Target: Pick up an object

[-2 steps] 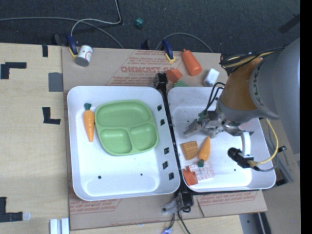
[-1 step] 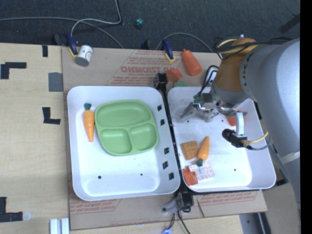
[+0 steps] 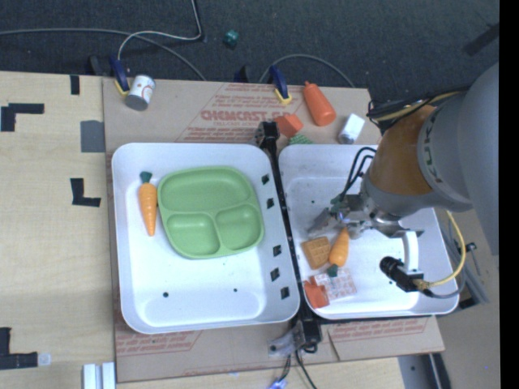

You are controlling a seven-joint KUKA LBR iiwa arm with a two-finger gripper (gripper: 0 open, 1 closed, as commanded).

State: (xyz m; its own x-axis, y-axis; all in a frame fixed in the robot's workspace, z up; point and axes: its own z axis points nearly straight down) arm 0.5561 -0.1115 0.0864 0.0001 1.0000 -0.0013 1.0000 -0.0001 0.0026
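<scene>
Several small items lie in the right white bin [image 3: 369,302], where the end effector [image 3: 345,215], grip state unclear, hovers just beyond a small orange carrot-shaped toy [image 3: 339,248], apparently approaching; next comes descent and closing.

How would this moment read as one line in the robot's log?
phase: reaching | gripper: right bin, above small carrot | grasp: unconfirmed

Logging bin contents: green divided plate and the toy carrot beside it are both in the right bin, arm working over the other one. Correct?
Not quite. The camera view shows the green divided plate and the toy carrot beside it in the left bin, not the right. The arm is working over the other one, the right bin.
</scene>
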